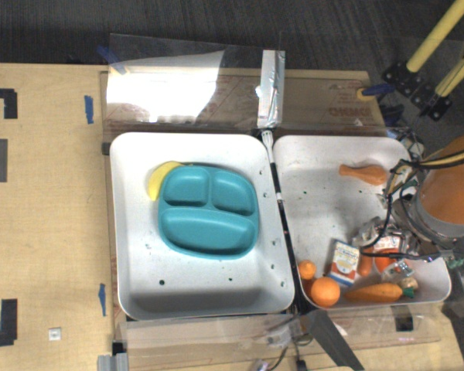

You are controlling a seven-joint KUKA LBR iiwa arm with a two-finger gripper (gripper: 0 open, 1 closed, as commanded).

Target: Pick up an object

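Observation:
My gripper (380,242) is low in the right bin (317,161), near its right side, with the arm's orange band (448,195) above it. It hangs over a cluster of toy foods. A small juice carton (343,260) lies just left of it. A red piece (383,263) sits right under it, partly hidden. A carrot (375,292) lies along the bin's front wall, with an orange (325,291) and a smaller orange ball (306,270) to its left. A tan drumstick (363,173) rests near the back of the bin.
The left bin (131,207) holds a teal divided plate (209,209), with a yellow banana (161,176) poking out at its upper left. A clear plastic sheet (170,91) and a taped divider (271,91) stand behind the bins. Yellow poles (441,29) are at the top right.

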